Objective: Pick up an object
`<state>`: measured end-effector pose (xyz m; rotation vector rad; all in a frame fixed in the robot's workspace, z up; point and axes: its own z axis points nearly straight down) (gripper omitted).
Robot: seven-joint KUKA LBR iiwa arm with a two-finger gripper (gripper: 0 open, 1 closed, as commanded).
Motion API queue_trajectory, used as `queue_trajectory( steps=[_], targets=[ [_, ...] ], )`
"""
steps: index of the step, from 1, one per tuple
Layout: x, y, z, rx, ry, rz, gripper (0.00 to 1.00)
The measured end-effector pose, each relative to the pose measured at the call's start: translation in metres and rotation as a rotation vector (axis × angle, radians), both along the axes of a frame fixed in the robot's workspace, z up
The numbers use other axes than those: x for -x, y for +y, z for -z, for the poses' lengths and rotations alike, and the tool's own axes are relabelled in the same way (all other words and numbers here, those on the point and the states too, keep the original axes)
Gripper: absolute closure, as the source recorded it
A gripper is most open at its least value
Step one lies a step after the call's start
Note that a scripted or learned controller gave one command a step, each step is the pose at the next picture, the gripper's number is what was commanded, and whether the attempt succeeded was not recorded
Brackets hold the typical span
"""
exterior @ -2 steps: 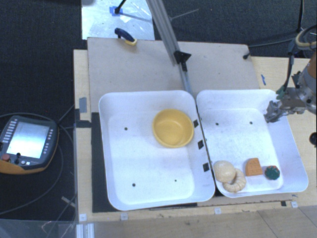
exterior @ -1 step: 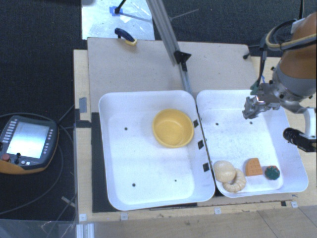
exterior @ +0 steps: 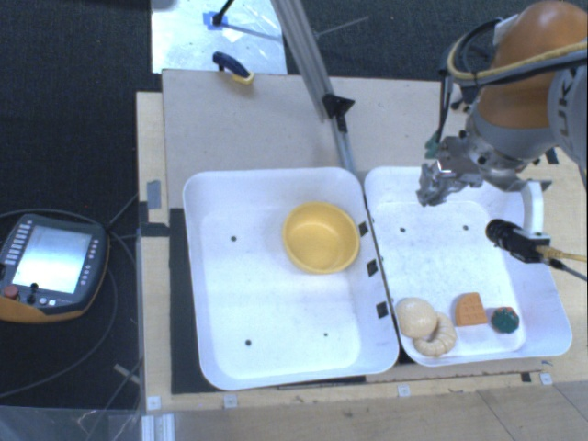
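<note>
On the bench, the right bin (exterior: 542,288) lies largely bare beneath the gripper (exterior: 432,194), finger state unclear.

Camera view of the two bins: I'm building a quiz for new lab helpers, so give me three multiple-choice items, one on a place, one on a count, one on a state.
1. Where does the yellow bowl sit?
A. In the left bin
B. In the right bin
C. On the bench outside the bins

2. How many small objects lie in the right bin?
A. One
B. Four
C. Seven

3. How does the bowl stand?
A. Upside down
B. On its side
C. Upright, opening up

Answers:
1. A, it rests near that bin's right wall.
2. B, a beige round piece, a pale ridged piece, an orange block and a dark green piece cluster at the near end.
3. C, its hollow inside faces the camera.
</note>
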<state>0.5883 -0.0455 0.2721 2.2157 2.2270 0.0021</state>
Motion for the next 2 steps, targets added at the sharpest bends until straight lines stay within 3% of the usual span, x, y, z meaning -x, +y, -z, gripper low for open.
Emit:
queue_trajectory(
  steps=[2],
  targets=[
    [-0.034,0.102,0.024,0.0,0.002,0.001,1.0]
  ],
)
